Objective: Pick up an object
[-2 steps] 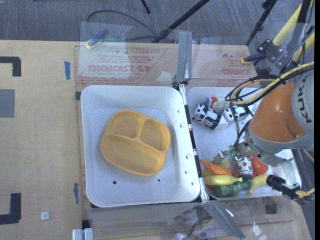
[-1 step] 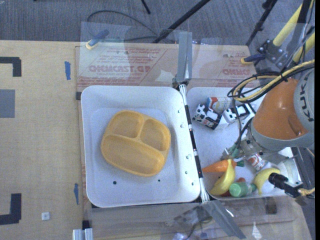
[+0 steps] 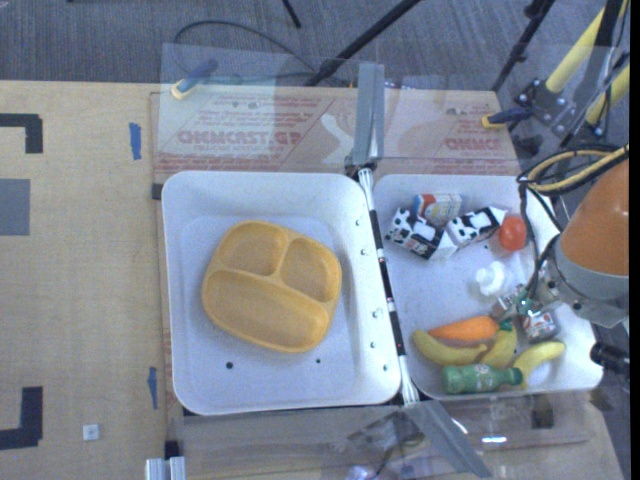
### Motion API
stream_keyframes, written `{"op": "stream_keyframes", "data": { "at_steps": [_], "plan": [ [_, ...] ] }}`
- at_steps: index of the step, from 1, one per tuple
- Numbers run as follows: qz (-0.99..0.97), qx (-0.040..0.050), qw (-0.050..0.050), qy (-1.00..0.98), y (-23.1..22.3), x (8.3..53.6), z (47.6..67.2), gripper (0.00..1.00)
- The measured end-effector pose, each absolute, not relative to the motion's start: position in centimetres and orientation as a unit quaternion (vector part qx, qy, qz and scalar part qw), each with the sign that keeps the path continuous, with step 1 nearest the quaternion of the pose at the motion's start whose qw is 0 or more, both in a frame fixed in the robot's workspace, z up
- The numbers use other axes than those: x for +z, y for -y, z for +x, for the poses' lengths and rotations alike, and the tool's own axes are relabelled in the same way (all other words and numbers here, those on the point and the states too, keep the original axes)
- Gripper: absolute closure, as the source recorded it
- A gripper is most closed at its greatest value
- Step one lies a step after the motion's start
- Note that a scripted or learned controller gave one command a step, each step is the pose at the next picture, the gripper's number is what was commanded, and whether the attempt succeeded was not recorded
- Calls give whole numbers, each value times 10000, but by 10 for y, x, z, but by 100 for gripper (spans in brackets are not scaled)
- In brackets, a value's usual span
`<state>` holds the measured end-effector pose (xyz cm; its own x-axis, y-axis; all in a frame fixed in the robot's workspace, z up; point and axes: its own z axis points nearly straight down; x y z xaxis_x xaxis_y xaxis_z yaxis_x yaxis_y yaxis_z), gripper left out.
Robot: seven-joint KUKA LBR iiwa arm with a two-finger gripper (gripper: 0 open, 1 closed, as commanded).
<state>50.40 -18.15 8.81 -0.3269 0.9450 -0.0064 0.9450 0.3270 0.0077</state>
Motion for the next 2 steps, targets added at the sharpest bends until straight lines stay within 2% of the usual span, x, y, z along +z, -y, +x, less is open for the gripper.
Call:
{"op": "stream_keyframes", "data": {
  "at_steps": [1,2],
  "plan": [
    [6747,-5,4,-7381,194,87,586,100],
    [5571,6,22,-8304,126,202,615,100]
  ]
}}
